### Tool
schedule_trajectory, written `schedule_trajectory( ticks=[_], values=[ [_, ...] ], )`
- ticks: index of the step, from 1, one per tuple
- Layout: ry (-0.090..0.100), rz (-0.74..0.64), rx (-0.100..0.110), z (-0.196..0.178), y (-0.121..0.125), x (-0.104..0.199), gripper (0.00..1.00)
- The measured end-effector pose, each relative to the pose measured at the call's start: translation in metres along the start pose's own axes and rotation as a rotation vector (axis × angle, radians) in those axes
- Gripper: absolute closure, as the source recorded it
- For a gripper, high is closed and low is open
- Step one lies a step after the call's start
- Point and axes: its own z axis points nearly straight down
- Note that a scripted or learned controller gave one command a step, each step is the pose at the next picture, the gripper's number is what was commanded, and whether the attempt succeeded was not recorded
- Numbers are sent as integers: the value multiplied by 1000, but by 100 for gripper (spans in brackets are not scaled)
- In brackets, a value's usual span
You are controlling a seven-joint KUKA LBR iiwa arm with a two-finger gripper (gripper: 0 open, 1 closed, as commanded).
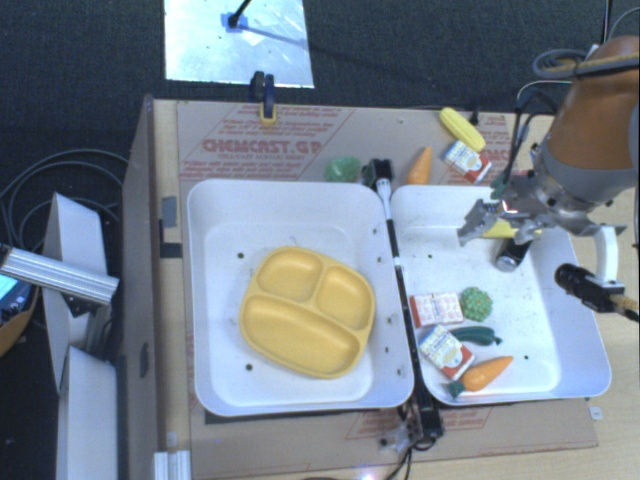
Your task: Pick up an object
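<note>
The grey arm reaches in from the right, and its gripper (497,224) hangs over the upper part of the right bin (580,368). A small yellow item (499,231) shows just under the gripper, and a dark can (512,256) lies right below it. Whether either one is held is unclear. Lower in that bin lie a small carton (434,308), a green broccoli-like piece (477,302), a dark green vegetable (478,335), a second carton (445,350) and an orange carrot (487,372).
The left bin (215,228) holds a yellow divided plate (305,310). On the cardboard behind the bins lie a yellow corn-like piece (462,128), a carton (467,160), a carrot (421,166) and a green item (343,170). A black-handled part (585,285) of the arm overhangs the right bin's edge.
</note>
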Motion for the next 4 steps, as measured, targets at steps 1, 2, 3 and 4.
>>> schedule_trajectory(
  ticks=[1,2,3,4],
  values=[
    [1,6,9,97,-31,-33,0],
    [6,2,-2,161,-19,-24,0],
    [1,0,-15,145,-16,-26,100],
    [1,1,-14,146,-16,-26,0]
  ],
)
